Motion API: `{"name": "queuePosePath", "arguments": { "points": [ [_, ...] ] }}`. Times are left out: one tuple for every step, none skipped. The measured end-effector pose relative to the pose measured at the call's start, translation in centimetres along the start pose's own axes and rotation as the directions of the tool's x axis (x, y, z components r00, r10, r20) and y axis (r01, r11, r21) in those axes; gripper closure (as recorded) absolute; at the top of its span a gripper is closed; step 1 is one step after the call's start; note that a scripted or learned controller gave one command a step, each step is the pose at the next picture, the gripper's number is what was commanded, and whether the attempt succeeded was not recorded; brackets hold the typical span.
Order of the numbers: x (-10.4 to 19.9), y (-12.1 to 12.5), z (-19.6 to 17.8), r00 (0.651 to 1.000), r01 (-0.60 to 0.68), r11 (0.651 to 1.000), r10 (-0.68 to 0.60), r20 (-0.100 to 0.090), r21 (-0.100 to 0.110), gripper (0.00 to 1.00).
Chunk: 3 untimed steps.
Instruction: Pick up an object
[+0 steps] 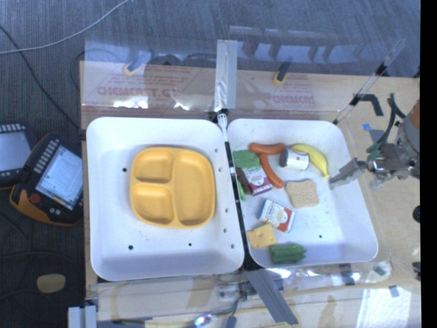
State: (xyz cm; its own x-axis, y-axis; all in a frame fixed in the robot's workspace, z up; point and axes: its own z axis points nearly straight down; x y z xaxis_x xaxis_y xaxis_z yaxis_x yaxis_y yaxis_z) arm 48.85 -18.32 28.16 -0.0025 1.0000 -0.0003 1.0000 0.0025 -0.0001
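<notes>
Desk's right bin (355, 219) holds the toys, and the gripper (345, 171) hovers at its right rim near the bread (302, 194), open or clenched I cannot tell; seemingly approaching, it must next descend onto one.

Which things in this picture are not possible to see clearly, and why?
- Gripper, camera view: small and blurred at the right bin's rim; whether the jaws are open or shut cannot be told.
- Arm, camera view: cut off by the right edge.
- Red packet and dark red packet: print too small to read.
- Green item: partly under the dark red packet.
</notes>
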Motion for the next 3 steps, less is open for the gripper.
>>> {"name": "queuePosePath", "arguments": {
  "points": [
    [5.0,8.6,7.0,0.990,-0.144,0.990,0.144,-0.001,0.003,0.00],
    [3.5,6.9,11.8,0.999,-0.045,0.999,0.045,0.001,0.001,0.00],
    [7.5,12.1,18.5,0.983,-0.186,0.982,0.186,-0.001,-0.019,0.00]
  ]
}}
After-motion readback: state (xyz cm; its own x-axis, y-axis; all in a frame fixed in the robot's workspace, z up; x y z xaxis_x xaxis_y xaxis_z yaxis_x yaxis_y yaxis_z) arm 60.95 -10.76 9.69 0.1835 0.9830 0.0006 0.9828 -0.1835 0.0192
